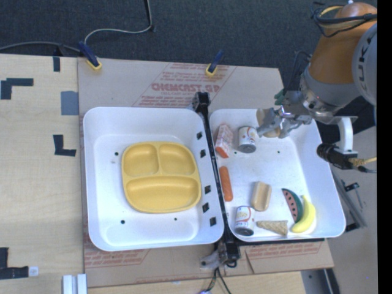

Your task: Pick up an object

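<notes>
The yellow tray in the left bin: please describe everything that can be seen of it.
The yellow tray is a rounded, plastic-looking plate with three compartments: two small ones at the far side and one wide one at the near side. It lies flat, right side up, near the middle of the left bin, resting on the bin's white floor. Its compartments hold nothing, and no other object touches it.

Right bin (318, 158) centre free, items round.

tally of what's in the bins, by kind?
Cans: 2 (upper can, lower can)
Carton: 1
Hot dog: 1
Bread piece: 1
Watermelon slice: 1
Banana: 1
Wedge: 1
Yellow divided plate: 1
Total: 9
</notes>
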Motion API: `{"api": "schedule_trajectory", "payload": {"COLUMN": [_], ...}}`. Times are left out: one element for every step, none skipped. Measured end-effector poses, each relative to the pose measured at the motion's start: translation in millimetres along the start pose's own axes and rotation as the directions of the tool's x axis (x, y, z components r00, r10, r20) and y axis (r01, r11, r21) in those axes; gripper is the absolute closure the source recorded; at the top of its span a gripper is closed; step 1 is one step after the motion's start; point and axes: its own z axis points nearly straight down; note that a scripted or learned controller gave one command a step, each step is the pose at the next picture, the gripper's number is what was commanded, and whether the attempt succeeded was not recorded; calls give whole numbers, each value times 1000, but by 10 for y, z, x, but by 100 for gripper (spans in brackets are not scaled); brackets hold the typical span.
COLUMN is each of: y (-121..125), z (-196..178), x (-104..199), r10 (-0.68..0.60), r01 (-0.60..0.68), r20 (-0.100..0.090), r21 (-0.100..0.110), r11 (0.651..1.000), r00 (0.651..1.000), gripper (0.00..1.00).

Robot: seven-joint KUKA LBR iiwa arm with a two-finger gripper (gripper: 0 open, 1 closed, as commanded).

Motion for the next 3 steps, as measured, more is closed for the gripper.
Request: {"api": "schedule_trajectory", "payload": {"y": [46,-303,-75], "z": [18,-9,36], "x": [162,492,216], "r10": [0,0,1], "r01": [0,0,-1], "r20": [-1,-1,-1], "r21": [4,3,4], "r11": [1000,1000,1000], "r00": [1000,1000,1000], "gripper": [100,100,100]}}
